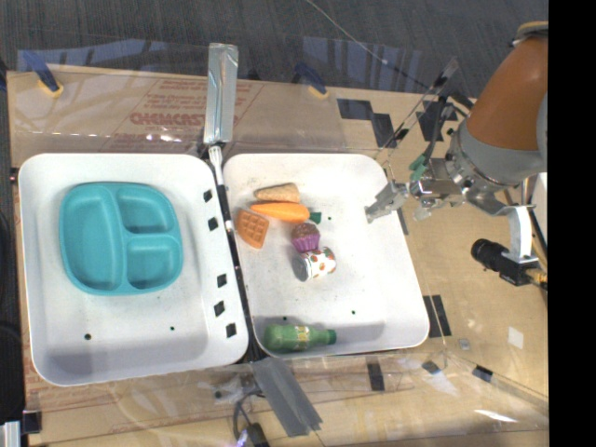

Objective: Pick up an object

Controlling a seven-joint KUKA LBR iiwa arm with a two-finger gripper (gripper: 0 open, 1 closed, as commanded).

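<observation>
You have two white bins side by side on the worktop (484, 343). The left bin (56, 343) carries a teal divided tray (121, 237), lying flat toward its 10 o'clock part. The right bin (372, 296) carries all the small things, grouped left of its centre.

Taking the middle of the right bin as your dial: at 11 o'clock lies a tan bread piece (277, 193), and just below it, touching it, an orange carrot (282, 211) lies crosswise with its green end to 3 o'clock. At 9 o'clock a square orange waffle (252, 228) sits just beside the bin's left wall. Near the centre stands a purple cupcake-like piece (305, 237), and touching it at its 6 o'clock is a small white cup (318, 265) with coloured spots, tipped on its side. At 7 o'clock, well apart from the rest, a green bottle (298, 336) lies on its side along the bin's lower wall, cap to 3 o'clock.

The arm (507, 110) comes in from 3 o'clock. Its gripper (380, 209) hangs over the right bin's 2 o'clock edge, well apart from the toy group. You cannot tell how far it is parted, and nothing is seen held in it. Every object lies in the bin, none lifted
</observation>
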